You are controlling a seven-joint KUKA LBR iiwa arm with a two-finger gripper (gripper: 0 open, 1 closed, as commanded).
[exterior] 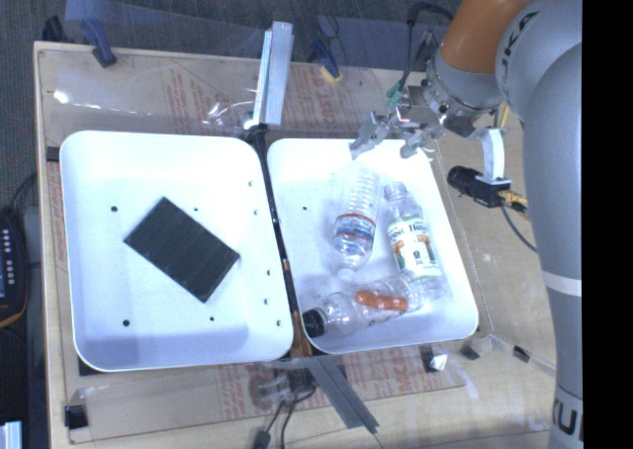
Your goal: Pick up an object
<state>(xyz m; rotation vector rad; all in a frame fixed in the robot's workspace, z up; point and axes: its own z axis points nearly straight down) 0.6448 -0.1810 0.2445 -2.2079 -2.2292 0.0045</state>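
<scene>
**Hand over the right bin's far edge, bottles below**

You see the hand at the far edge of the right bin, fingers spread apart with nothing between them. Three clear plastic bottles lie in that bin: a blue-labelled bottle, a white-labelled bottle beside it, and a black-capped bottle along the near wall. A dark flat pad lies in the left bin.

A thick grey robot arm with smooth, rounded casing and a broad orange band above its wrist. A thin dark cable loops beside the band. The wrist ends in a small silvery metal gripper; a white strap, possibly a label, hangs beside it.
</scene>
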